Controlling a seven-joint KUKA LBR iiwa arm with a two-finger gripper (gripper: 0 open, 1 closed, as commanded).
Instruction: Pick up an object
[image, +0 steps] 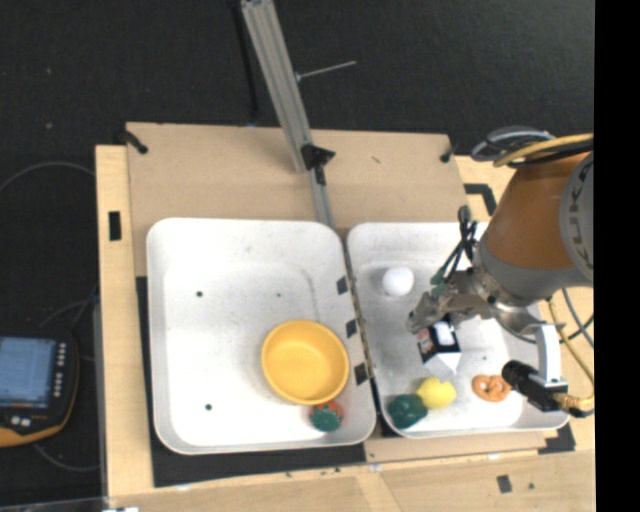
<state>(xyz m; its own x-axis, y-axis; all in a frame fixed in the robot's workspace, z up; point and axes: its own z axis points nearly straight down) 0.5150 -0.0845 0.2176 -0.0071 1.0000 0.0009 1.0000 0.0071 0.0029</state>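
- gripper: we see it low over the right bin, beside the white ball; we cannot tell how its jaws stand or whether it grips anything.
- white ball: upper part of the right bin.
- yellow object, dark green object, orange pretzel-like piece: along the near edge of the right bin.
- yellow bowl: left bin, just across the divide from the right bin.
- small green-and-red object: touching the bowl's near rim.
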